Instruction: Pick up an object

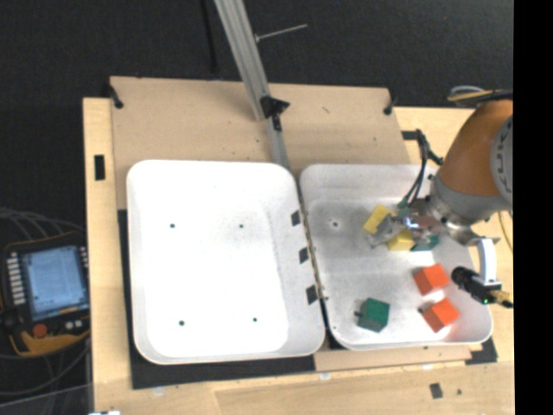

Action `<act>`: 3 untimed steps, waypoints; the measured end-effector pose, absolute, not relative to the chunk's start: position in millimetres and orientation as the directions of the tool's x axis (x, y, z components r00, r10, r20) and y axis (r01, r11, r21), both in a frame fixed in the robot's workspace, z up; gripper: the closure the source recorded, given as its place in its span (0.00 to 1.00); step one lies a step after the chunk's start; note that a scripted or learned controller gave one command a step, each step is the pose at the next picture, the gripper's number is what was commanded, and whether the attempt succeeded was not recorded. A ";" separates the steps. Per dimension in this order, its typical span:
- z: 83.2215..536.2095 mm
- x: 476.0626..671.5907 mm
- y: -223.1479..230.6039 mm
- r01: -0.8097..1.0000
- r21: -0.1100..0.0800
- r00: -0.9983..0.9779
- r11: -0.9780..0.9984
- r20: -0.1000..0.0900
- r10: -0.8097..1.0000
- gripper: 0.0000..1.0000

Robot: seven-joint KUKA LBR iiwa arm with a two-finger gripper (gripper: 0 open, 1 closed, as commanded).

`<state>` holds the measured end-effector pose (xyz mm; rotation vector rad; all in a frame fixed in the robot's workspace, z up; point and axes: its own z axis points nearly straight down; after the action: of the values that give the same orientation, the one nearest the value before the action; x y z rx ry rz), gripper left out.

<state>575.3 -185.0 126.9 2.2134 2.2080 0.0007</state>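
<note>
At nine o'clock of the bench a handheld screen lies off its edge. Next comes the left bin, white and shallow. A metal pole slants from twelve o'clock toward the seam between the bins. The right bin bears the blocks: a green block at its six o'clock, a yellow block near its centre, and a second yellow block just beside it at four o'clock. Two orange blocks follow, one above the other, toward the bin's five o'clock corner. The gripper is low over the yellow blocks; I cannot tell how its jaws stand. The arm enters at three o'clock.
</note>
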 end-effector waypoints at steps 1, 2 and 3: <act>127.5 580.0 -185.4 1.000 0.023 0.001 -0.001 -0.009 1.000 0.00; 137.9 581.2 -187.7 1.000 0.029 0.007 -0.007 -0.012 1.000 1.00; 193.6 592.4 -185.4 1.000 0.007 -0.003 0.003 -0.002 1.000 1.00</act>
<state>592.4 -185.4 193.6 2.2135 2.2199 0.0052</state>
